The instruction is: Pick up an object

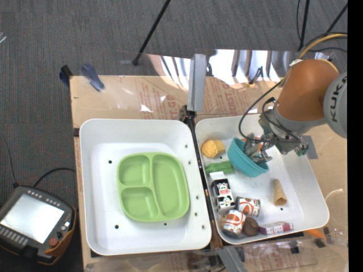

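My gripper (258, 151) hangs over the upper middle of the right bin (309, 177), below the orange wrist band. A teal bowl (244, 160) is tipped up on its side just left of it. The fingers are closed on the bowl's right rim, one inside and one outside. The bowl's lower edge sits above a green bean pod (219, 166).
A yellow corn cob (212, 148) lies left of the bowl. A cone (279, 191), a cow-print box (223, 192), two cans (248, 206) and a pink bar (276, 228) fill the bin's near part. The left bin (96, 152) holds a green divided plate (153, 186).
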`<action>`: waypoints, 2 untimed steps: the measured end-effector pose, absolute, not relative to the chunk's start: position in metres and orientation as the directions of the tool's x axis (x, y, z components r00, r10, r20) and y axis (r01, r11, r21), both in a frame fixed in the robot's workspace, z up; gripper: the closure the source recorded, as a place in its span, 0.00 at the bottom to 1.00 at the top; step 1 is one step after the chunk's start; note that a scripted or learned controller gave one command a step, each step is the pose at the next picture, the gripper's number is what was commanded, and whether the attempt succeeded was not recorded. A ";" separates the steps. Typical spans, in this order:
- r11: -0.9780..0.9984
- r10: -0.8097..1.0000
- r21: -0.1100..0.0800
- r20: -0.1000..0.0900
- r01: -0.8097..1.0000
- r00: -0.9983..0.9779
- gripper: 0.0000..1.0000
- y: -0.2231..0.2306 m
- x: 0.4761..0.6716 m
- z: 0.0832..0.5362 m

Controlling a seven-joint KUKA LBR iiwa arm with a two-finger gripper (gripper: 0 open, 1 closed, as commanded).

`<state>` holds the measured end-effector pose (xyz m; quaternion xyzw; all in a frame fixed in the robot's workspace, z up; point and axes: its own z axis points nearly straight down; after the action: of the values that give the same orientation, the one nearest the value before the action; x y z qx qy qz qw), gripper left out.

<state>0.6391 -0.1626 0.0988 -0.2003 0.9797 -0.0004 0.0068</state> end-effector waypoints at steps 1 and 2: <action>0.888 -0.460 -0.009 -0.016 -0.459 -0.888 1.00 -0.145 0.643 0.239; 0.899 -0.438 0.000 -0.008 -0.438 -0.899 1.00 -0.072 0.646 0.267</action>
<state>0.6461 -0.0724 0.2674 -0.2248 0.9744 0.0010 0.0039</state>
